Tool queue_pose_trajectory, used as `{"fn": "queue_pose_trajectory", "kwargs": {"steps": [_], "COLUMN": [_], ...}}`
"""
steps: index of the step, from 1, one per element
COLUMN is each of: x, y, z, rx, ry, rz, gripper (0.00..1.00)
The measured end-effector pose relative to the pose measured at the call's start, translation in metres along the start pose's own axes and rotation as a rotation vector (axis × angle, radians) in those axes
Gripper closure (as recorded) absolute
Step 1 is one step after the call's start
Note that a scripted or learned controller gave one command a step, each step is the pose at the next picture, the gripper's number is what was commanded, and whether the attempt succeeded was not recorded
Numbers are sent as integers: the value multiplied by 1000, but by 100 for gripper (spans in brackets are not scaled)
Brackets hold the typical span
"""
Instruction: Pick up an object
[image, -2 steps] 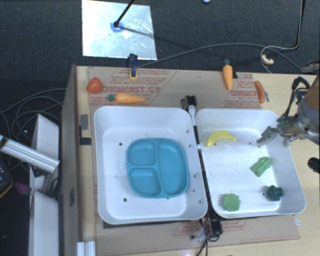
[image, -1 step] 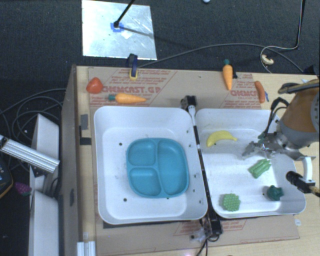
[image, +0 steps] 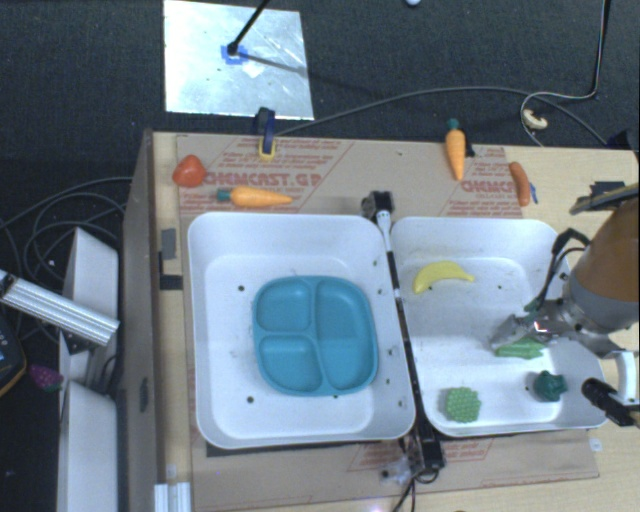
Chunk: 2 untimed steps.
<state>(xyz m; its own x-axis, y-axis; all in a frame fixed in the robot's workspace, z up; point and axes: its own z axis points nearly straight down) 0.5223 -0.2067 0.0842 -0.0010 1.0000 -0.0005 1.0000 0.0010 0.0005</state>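
Gripper (image: 512, 335) low in the right bin (image: 480, 240), fingers' state unclear, flat green piece (image: 520, 349) just beneath; knobbly green ball (image: 461, 403) nearby.

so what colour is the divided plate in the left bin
Light blue; the plate shows best in the camera view.

Claw (image: 512, 335) touches green object (image: 520, 349) in right bin (image: 480, 240).

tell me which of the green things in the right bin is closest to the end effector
The flat light-green piece, right at the end effector. The round bumpy green one sits nearer the bin's front edge, and the dark teal one lies farther right.
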Motion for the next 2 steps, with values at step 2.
{"fn": "queue_pose_trajectory", "kwargs": {"steps": [2], "x": [66], "y": [140], "z": [3], "rx": [31], "ry": [6], "rz": [-7], "gripper": [0]}}
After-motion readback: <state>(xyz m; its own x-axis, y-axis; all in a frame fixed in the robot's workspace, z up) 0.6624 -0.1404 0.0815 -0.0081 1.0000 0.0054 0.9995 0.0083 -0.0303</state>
